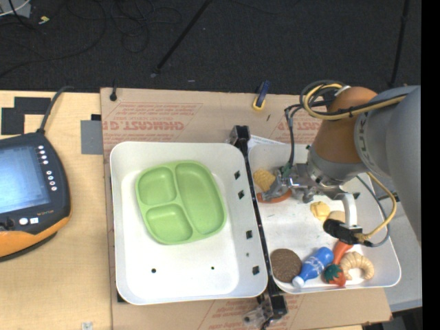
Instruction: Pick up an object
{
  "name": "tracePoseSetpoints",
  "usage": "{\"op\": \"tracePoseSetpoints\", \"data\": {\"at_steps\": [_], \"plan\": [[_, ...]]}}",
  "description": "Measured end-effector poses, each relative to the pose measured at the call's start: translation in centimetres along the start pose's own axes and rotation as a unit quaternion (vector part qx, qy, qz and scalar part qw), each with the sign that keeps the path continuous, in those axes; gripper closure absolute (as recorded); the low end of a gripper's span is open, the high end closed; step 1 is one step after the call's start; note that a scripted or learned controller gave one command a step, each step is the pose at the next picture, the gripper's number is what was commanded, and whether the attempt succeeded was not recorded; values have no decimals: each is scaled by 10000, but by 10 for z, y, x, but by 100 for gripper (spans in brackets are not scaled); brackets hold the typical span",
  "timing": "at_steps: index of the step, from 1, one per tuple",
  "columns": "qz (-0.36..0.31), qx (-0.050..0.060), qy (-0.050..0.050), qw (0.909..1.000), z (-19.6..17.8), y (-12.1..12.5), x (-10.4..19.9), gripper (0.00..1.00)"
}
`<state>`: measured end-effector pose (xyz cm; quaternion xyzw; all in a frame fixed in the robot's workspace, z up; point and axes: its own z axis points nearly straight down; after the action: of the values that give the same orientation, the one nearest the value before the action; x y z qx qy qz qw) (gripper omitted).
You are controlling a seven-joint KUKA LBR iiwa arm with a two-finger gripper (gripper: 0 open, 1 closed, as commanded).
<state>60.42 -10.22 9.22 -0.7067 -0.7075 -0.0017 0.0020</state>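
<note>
Nearest the camera, below the pincer [287,179], a brown disc [285,260], blue bottle [312,265] and carrot [337,258] lie in the right bin [390,275]. The pincer's opening cannot be told; a yellow piece [264,179] sits just left, the green divided plate [181,201] well left.

1. This is a robotics lab or test cell, not a home: a grey industrial arm [385,136] with an orange band reaches over the bench from the right.
2. Left of the two white bins [124,184] lies a teach pendant [27,191] with a lit screen and orange casing.
3. Under the bins lies printed cardboard [172,119], held by a blue-and-yellow clamp [260,96] at its far edge.
4. Beyond the bins, loose cables [103,19] trail across a dark carpeted floor.
5. Toy food [323,263] and a green divided plate [181,201] sit in the bins as test props.
</note>
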Motion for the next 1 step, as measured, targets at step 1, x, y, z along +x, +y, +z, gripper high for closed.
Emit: {"op": "tracePoseSetpoints", "data": {"at_steps": [1], "plan": [[15, -31, -1, 10000, -14, 2, -1, 100]]}}
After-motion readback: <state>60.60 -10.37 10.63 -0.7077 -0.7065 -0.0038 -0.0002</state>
